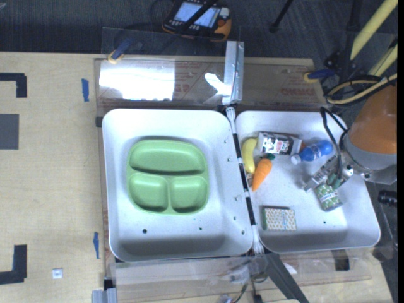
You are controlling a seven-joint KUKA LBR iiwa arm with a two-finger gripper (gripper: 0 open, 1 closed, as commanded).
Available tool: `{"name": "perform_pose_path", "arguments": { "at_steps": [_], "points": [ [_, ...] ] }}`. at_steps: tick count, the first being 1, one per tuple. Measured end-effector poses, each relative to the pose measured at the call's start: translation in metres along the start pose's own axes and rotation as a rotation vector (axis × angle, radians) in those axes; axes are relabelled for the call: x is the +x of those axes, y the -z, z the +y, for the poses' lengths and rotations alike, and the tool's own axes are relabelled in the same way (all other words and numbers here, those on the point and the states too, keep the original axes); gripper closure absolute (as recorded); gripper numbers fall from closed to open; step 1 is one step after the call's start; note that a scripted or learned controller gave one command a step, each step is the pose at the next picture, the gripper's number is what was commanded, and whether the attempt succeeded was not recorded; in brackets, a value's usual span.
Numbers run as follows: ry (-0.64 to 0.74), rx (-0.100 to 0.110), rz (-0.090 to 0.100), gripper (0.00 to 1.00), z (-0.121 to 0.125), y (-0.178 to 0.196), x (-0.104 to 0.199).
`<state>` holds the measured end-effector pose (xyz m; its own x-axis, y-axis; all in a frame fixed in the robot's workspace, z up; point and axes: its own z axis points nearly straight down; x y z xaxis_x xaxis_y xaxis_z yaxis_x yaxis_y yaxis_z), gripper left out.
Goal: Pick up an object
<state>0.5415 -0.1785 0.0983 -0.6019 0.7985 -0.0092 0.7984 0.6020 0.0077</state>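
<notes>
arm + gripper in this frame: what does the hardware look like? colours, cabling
The arm shows as a rounded grey body with a broad orange band on top. Black cables loop along its bin-side edge. The gripper is small, grey metal, with bits of green at its tip; finer detail is too blurred to tell.

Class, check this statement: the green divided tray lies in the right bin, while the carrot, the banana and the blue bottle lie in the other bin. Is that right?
Not quite. The camera view shows the green divided tray in the left bin, not the right one. The carrot, the banana and the blue bottle do lie in the other bin, the right one.
</notes>
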Motion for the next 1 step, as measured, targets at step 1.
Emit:
{"name": "perform_pose_path", "arguments": {
  "at_steps": [1],
  "points": [
    [0.065,0.005,0.006,1.0,0.0006,0.0333,0.0212]
  ]
}}
